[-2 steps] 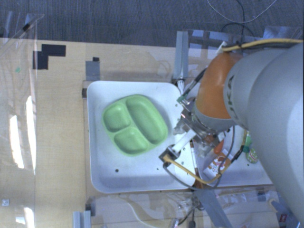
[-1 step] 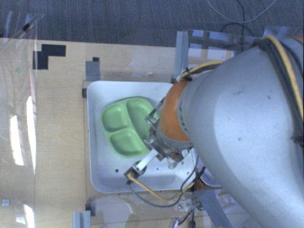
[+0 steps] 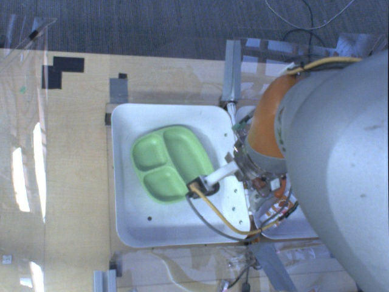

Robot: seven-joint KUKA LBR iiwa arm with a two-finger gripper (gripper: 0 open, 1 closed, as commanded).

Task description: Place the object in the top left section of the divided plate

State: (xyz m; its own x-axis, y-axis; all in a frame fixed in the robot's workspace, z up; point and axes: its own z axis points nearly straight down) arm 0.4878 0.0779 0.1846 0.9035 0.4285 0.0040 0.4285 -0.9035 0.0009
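Observation:
A light green divided plate (image 3: 172,163) with three sections lies tilted in the left white bin (image 3: 130,218). Its sections hold nothing that I can see. My gripper (image 3: 262,186) hangs below the orange wrist band, over the wall between the two bins and just right of the plate's lower right rim. The bulky arm hides most of it. A small orange-red bit (image 3: 281,191) shows next to the gripper; what it is, and whether it is held, is not visible.
The grey arm (image 3: 340,163) covers most of the right bin (image 3: 298,227). Metal brackets (image 3: 232,72) stand at the bins' far edge. Wooden bench (image 3: 67,181) stretches to the left of the bins.

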